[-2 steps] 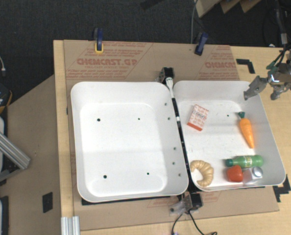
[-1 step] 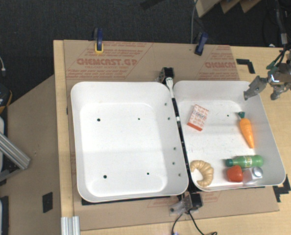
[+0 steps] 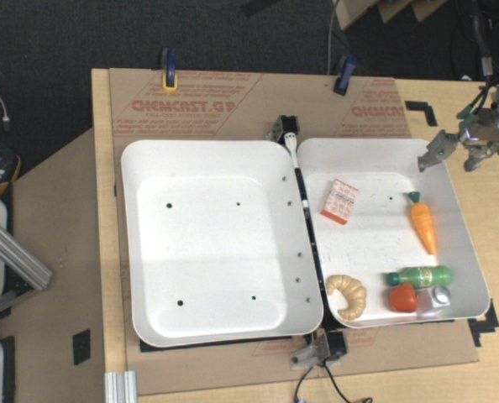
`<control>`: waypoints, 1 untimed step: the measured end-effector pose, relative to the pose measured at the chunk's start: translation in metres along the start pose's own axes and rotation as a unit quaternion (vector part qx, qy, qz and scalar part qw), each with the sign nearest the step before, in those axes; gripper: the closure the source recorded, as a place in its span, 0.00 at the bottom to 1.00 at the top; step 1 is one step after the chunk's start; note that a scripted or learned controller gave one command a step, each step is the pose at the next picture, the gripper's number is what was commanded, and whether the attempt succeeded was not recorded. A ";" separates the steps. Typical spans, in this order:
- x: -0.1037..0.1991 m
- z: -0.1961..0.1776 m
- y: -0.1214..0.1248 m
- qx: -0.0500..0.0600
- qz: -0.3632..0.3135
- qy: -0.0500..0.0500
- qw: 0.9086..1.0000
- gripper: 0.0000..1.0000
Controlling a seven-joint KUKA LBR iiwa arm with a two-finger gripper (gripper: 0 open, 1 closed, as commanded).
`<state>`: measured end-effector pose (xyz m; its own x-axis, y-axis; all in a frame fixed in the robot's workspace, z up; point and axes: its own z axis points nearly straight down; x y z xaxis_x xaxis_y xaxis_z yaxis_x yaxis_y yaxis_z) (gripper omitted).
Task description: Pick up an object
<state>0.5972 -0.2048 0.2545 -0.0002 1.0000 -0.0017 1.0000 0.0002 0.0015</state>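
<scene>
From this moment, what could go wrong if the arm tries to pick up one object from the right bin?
The green bottle, red tomato and a silvery item crowd together in the near corner, so the hand may push neighbours instead of gripping one. The carrot could roll away, and the flat packet offers little to pinch.

The left bin (image 3: 149, 225) offers open floor throughout. In the right bin (image 3: 375, 162), the far strip and centre lie free; a small box (image 3: 340, 201) stands near the divider, a carrot (image 3: 422, 227) toward the right wall, and a croissant (image 3: 348, 295), green bottle (image 3: 419, 276) and red piece (image 3: 403, 298) crowd the near edge.
</scene>
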 end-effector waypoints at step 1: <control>0.000 0.000 0.000 0.000 0.000 0.000 1.000 0.00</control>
<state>0.5972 -0.2048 0.2545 -0.0002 1.0000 -0.0017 1.0000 0.0002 0.0015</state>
